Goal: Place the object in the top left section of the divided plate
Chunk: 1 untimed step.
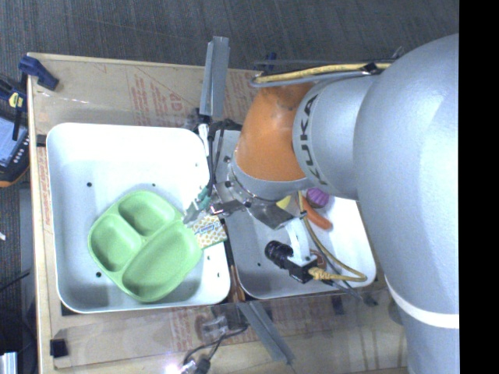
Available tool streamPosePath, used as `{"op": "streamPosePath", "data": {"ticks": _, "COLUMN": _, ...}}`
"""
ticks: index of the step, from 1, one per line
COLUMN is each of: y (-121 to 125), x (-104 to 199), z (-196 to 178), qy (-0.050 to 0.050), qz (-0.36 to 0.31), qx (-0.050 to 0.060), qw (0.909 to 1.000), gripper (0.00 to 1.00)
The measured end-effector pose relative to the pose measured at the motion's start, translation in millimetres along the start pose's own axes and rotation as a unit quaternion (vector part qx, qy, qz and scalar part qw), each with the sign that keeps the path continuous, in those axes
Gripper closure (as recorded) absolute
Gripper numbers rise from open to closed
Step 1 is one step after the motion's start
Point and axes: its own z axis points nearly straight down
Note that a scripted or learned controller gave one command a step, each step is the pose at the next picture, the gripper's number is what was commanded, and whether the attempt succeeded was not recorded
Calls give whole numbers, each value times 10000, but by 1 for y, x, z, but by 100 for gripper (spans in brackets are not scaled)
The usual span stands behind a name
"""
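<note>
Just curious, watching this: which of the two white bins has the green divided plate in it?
The left bin holds the green divided plate, lying flat on its floor. The right bin, largely covered by the robot arm, holds small orange and purple items instead.

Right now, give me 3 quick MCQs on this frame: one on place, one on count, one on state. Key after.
1. Which bin holds the green divided plate?
A. Left bin
B. Right bin
C. Neither, it sits on the bench

2. How many sections does the plate have?
A. Two
B. Three
C. Five

3. What is in the plate's sections?
A. A carrot
B. A stack of cups
C. Nothing visible

Key:
1 A, the plate lies in the left bin, towards its lower right.
2 B, two small sections and one larger one show.
3 C, all three sections show bare green; a small patterned object sits at the plate's right rim, below the arm.
</note>
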Motion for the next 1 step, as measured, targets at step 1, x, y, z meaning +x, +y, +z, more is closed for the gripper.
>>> {"op": "streamPosePath", "data": {"ticks": 1, "y": 20, "x": 69, "z": -47, "qy": 2, "qz": -567, "qx": -18, "qw": 9984, "gripper": 100}}
